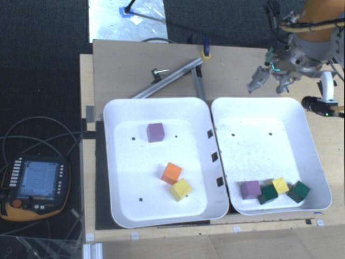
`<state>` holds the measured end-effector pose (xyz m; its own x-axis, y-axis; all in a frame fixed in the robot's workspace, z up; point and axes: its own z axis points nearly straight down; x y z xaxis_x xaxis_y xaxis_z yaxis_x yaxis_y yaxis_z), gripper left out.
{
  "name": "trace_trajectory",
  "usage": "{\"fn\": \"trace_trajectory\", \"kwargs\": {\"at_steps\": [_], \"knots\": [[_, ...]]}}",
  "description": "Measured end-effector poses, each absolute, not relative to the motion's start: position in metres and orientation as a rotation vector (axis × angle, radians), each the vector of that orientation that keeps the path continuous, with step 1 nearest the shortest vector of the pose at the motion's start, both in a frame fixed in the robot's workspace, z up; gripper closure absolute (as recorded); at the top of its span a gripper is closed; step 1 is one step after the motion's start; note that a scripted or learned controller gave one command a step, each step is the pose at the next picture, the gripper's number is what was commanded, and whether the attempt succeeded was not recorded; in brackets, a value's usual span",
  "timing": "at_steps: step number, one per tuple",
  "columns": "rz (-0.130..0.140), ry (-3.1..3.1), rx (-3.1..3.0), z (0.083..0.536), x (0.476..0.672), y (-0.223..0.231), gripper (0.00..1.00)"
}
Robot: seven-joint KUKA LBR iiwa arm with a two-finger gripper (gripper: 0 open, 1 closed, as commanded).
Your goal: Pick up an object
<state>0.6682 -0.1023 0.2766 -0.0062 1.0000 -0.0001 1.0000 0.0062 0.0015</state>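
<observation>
Camera view: looks down at a slant on the counter with two white bins side by side.
Gripper: at the far right, hanging above the far rim of the right bin, under the arm's orange band.
Fingers: spread apart and released, with nothing between them.
Left bin: holds a purple cube toward the far side, and an orange cube touching a yellow cube nearer the front.
Right bin contents: a tight row along the near wall, with a purple block, a dark green block, a yellow block and a green cube at the right end.
Handling: the cubes look small, light, stiff and not fragile; smooth faces may slip, so a grip should be square across two opposite flat faces.
Best target: judged from here, the purple cube in the left bin stands well apart from the others and leaves room on both sides.
Risk: the row in the right bin is crowded and close to the wall, so closing there could nudge a neighbour.
</observation>
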Motion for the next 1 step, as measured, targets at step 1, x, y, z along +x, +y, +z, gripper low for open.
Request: {"fn": "trace_trajectory", "kwargs": {"at_steps": [1], "knots": [[0.001,2.227,2.214,0.2767,0.6681,-0.1025,0.00]]}}
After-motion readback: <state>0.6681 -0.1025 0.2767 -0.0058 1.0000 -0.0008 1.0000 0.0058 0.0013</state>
